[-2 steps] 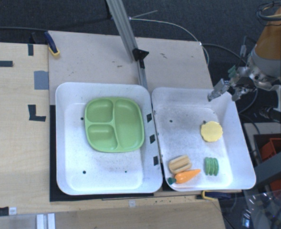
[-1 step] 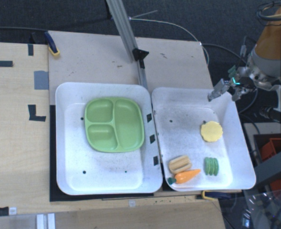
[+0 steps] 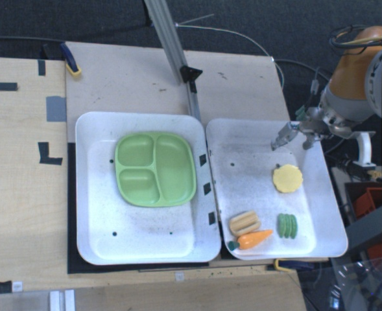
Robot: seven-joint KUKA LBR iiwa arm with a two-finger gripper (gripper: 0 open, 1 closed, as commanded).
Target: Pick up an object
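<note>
1. the arm (image 3: 359, 76) is cut off by the right edge, so only its wrist end shows.
2. the claw (image 3: 294, 138) is small and blurred; the set of its fingers cannot be told.
3. the surface (image 3: 22, 193) runs off the left and bottom edges.

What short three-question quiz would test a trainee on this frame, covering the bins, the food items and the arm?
1. True or false: the green divided plate lies in the left bin.
2. Which item sits nearest the gripper? A) orange carrot B) yellow round piece C) green ridged piece
3. Fill in: the tan bun-like piece lies in the ____ bin, just above the carrot.

Key
1. True.
2. B; the gripper hovers over the right bin's upper right part, with nothing between its fingers.
3. Right.
</note>
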